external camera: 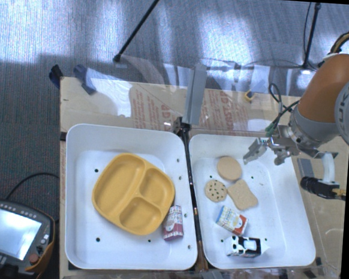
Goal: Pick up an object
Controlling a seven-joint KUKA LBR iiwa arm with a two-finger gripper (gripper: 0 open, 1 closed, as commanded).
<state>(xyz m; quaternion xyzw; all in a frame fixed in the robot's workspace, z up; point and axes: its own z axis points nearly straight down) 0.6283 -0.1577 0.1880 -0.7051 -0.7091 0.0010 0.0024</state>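
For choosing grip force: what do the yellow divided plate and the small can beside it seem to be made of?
The yellow plate looks like moulded plastic: even colour, soft matte sheen, rounded compartment walls. The can seems metal under a printed paper or film label, though it is too small to be sure.

We see two bins, the left bin (77, 158) and the right bin (294, 217), of smooth white plastic with a soft sheen. In the left one the yellow divided plate (134, 193) looks like matt plastic, and at its 4 o'clock a small can (174, 222) carries a glossy printed label. In the right bin the two cartons (231, 220) (244, 247) look like coated printed paper. The table (105, 103) appears to be pale wood under a clear, reflective sheet. The floor (51, 24) is grey, ribbed carpet. The arm's orange band (326, 87) shines like smooth plastic.
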